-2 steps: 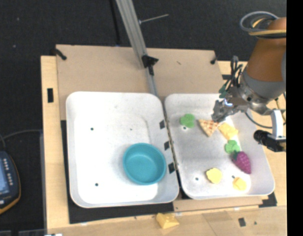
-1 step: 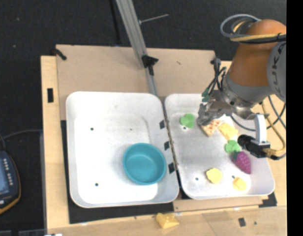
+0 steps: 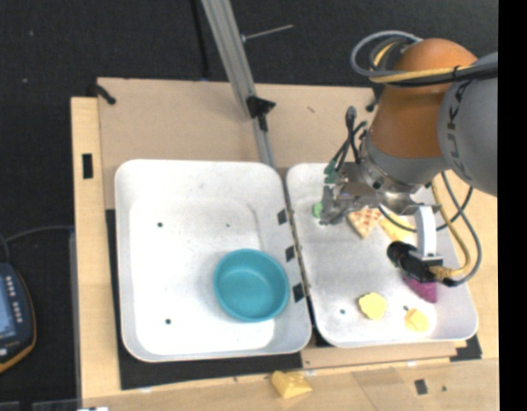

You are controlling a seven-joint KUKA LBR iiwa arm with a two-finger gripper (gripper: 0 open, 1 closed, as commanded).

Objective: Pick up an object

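left bin [image 3: 144, 229] holds teal bowl [image 3: 251, 284]; right bin [image 3: 349, 315] holds yellow pieces [image 3: 372, 306]; gripper [image 3: 330, 211] grip state unclear.

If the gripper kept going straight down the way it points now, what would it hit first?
Most likely the bare white floor of the right bin, near its left wall. The gripper points down there, with the cracker-like piece just beside it on the right, probably off its line. Depth is hard to judge from this slanted view.
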